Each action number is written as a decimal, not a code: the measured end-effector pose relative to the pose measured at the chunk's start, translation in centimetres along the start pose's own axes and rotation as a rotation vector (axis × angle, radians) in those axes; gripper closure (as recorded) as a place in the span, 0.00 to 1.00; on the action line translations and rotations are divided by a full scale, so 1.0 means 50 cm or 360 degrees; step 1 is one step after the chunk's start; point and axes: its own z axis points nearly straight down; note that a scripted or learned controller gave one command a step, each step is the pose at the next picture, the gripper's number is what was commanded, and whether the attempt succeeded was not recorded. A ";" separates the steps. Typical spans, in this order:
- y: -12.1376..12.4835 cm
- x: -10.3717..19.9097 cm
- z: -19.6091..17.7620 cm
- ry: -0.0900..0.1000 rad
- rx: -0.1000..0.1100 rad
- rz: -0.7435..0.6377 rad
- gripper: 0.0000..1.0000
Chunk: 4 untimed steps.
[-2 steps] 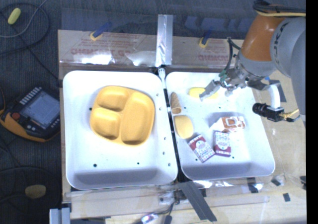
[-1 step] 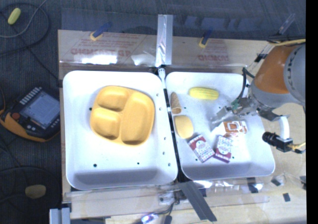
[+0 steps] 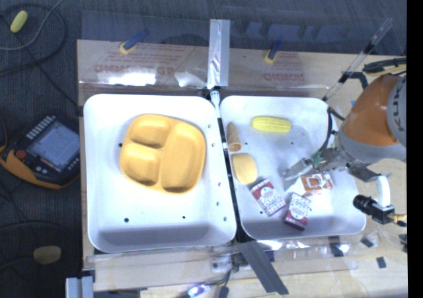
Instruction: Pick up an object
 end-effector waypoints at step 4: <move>-0.087 0.012 -0.002 -0.0006 -0.0009 -0.0193 0.00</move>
